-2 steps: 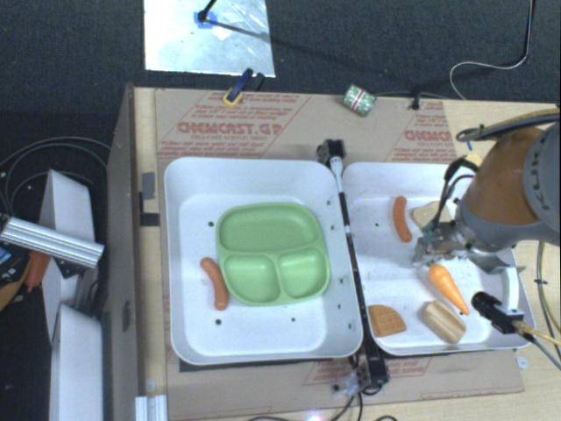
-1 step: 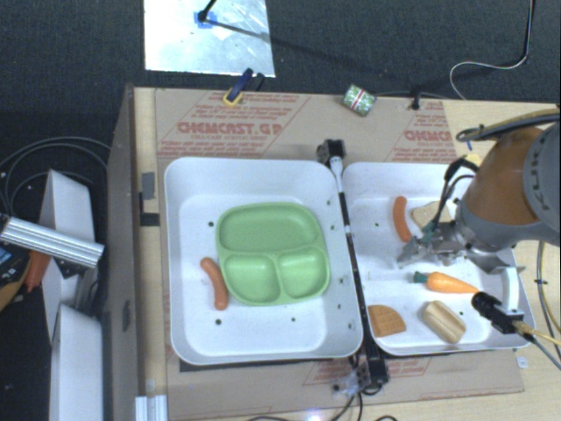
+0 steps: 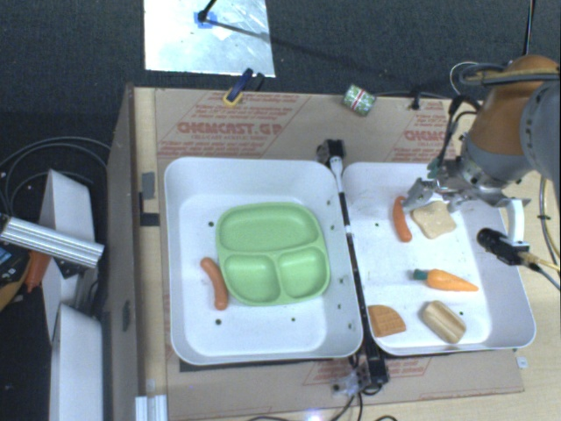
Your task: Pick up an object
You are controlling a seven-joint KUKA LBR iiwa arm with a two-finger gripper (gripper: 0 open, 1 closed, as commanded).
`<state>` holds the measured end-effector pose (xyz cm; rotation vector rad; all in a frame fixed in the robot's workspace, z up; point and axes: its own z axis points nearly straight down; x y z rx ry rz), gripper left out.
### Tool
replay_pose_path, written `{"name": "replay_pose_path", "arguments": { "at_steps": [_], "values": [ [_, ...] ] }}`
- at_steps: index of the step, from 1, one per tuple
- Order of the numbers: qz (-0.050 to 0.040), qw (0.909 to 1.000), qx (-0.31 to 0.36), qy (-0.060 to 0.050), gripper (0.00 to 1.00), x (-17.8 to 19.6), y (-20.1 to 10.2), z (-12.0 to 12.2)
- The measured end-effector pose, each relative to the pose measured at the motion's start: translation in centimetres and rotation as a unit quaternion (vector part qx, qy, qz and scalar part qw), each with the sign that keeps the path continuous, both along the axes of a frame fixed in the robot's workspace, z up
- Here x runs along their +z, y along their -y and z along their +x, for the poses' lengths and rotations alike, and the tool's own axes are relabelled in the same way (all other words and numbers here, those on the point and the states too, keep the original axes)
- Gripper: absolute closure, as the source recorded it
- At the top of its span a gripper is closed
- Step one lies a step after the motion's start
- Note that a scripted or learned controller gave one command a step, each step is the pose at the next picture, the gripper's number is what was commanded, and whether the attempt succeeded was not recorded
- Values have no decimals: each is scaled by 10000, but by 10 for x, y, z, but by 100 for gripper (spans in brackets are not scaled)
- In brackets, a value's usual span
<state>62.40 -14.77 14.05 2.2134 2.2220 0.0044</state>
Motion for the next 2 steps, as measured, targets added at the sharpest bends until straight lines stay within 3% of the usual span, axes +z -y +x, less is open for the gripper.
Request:
{"name": "replay_pose_path", "arguments": {
  "at_steps": [1, 2],
  "values": [
    [-1, 10000, 3, 3, 0, -53, -32, 17],
    [-20, 10000, 16, 32, 100, -42, -31, 19]
  ]
}}
